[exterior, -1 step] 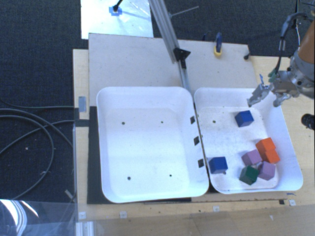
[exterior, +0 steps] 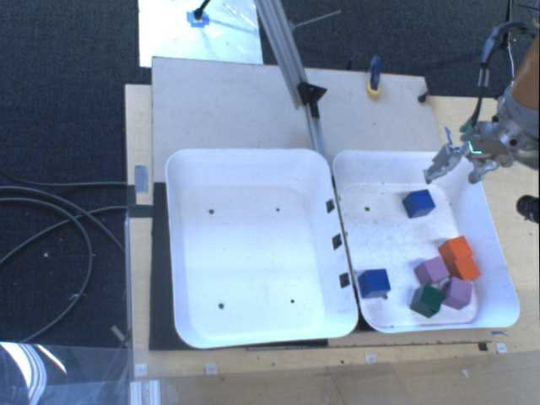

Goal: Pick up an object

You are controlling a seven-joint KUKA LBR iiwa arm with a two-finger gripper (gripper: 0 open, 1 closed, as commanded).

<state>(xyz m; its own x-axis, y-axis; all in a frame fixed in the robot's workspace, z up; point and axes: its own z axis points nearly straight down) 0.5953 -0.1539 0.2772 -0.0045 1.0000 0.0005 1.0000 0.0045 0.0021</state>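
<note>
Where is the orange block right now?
The orange block sits in the right bin, near its right wall, touching a purple block on its left.

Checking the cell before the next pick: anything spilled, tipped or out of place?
Nothing stands out. All six blocks sit inside the right bin: one blue block near the tool, another blue block by the divider, and the orange block, two purple and one green clustered in the near right corner. None lies outside the bins.
</note>
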